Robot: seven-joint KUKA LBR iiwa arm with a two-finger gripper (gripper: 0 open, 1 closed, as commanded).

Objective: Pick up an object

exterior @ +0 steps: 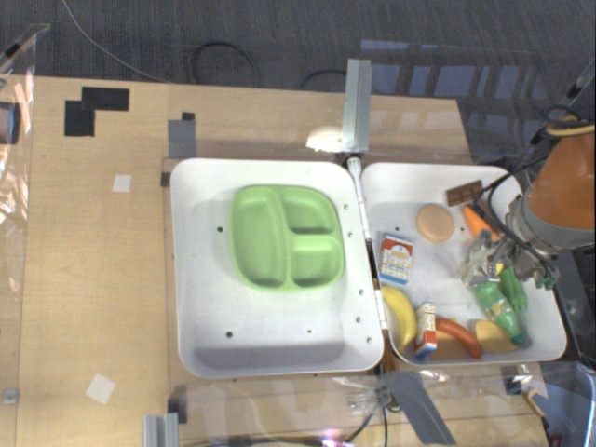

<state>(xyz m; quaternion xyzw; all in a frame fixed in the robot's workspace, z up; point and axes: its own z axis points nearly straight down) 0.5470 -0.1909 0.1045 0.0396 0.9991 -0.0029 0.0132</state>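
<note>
The green bottle point(503, 304) lies in the right bin point(400, 203) under the lowered tool point(486, 266) — placed for a grasp — though its grip cannot be told.

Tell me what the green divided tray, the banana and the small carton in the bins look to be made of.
Green divided tray: likely moulded plastic, matte, one even colour with rounded compartment walls.
Banana: probably a plastic toy, smooth, uniformly yellow, with no spots; a real fruit cannot be ruled out.
Small carton: looks like printed card or a plastic replica, flat-faced with a red and white label; too small to tell which.
</note>
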